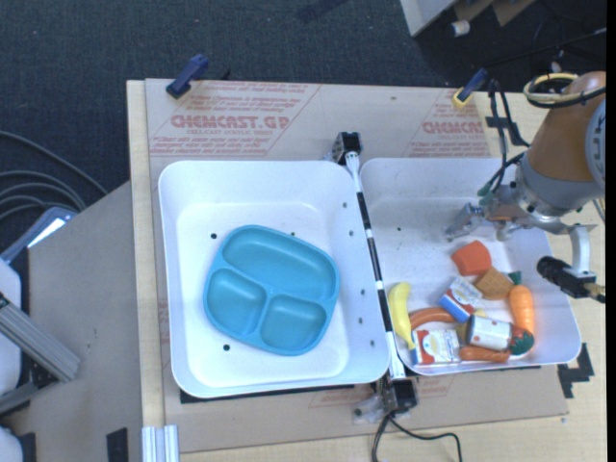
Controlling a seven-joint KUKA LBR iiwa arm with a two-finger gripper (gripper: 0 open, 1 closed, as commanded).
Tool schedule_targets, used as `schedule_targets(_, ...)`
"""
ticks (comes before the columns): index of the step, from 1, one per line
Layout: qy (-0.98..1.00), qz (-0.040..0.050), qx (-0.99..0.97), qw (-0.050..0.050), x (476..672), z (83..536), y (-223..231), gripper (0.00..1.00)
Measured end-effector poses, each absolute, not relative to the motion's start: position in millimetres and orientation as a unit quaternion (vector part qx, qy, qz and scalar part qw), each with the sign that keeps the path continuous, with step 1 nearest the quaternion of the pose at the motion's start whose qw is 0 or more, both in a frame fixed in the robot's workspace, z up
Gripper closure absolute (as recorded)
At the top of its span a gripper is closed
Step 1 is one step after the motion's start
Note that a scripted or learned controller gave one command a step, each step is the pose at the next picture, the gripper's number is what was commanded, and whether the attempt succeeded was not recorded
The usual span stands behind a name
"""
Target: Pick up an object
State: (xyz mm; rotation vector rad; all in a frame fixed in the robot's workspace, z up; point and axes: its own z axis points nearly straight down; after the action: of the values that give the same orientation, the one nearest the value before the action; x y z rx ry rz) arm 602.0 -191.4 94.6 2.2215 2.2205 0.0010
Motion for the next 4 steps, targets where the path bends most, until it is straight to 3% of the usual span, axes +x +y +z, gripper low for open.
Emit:
schedule_targets(1,0.707,0.0003,0.707,0.0,646.0,85,-191,0.0)
schedule_targets(2,0.708,0.0004,0.706,0.001,667.0,85,-194,0.0)
schedule_targets(3,0.709,0.004,0.706,-0.003,634.8,86,-218,0.0)
schedule_targets(4,0.708,0.0015,0.706,-0.007,659.8,84,-214,0.0)
